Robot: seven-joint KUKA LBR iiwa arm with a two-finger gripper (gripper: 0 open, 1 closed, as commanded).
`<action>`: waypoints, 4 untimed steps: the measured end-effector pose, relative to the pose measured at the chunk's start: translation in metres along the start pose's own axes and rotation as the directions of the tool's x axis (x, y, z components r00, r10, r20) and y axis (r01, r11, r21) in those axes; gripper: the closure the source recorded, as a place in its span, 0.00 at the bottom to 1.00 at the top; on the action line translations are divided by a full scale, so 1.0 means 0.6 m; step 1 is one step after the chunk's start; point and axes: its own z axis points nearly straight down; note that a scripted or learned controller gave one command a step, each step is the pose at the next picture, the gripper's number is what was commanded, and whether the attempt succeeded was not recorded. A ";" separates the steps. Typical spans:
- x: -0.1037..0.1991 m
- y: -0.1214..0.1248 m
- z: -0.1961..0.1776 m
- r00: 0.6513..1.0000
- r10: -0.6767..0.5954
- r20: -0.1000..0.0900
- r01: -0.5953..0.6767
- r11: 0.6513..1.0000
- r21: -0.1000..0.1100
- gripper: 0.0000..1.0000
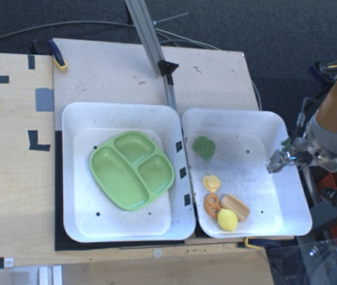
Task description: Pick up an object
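**A:** Where is the gripper [277,161]?

**B:** Over the right bin's [287,218] right edge, holding nothing. I cannot tell how it is set; it is too small and blurred.

**A:** What lies nearby?

**B:** Well to its left, a round green lump [204,147]. Nearer the front wall, a tight cluster: a yellow crinkled piece [211,183], an orange pretzel shape [212,203], a tan bun-like block [235,205], a yellow lemon [227,220].

**A:** And the left bin [76,218]?

**B:** A smooth green three-section plate [131,170]. No readable writing.
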 end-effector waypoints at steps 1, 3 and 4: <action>-0.014 0.010 -0.082 1.000 0.001 0.001 -0.001 1.000 -0.002 1.00; 0.147 0.062 -0.073 1.000 -0.005 -0.003 0.005 1.000 0.003 1.00; 0.223 0.097 -0.061 1.000 -0.005 -0.002 0.005 1.000 0.004 1.00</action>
